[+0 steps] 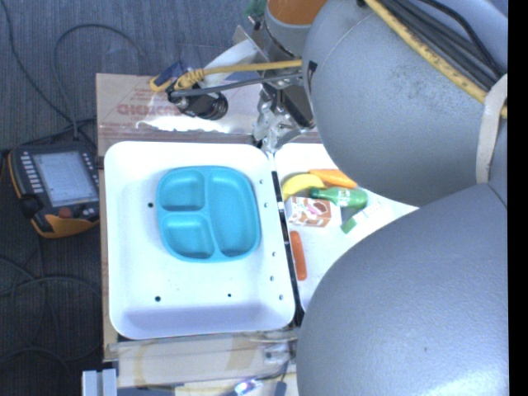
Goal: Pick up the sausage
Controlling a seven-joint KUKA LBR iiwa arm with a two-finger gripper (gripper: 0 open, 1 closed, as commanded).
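The sausage (297, 255) is a thin reddish-orange stick. It lies in the right bin (388, 209), close along that bin's left wall and near the front. My gripper (271, 136) hangs above the back edge where the two bins meet. It is well behind the sausage and apart from it. The big grey arm covers most of the right bin.
A blue divided plate (206, 213) sits in the left bin (132, 304). Behind the sausage lie a yellow banana (297, 184), an orange carrot (334, 175), a green item (340, 195) and a small red-and-white pack (311, 213). A teach pendant (54, 184) lies on the floor at left.
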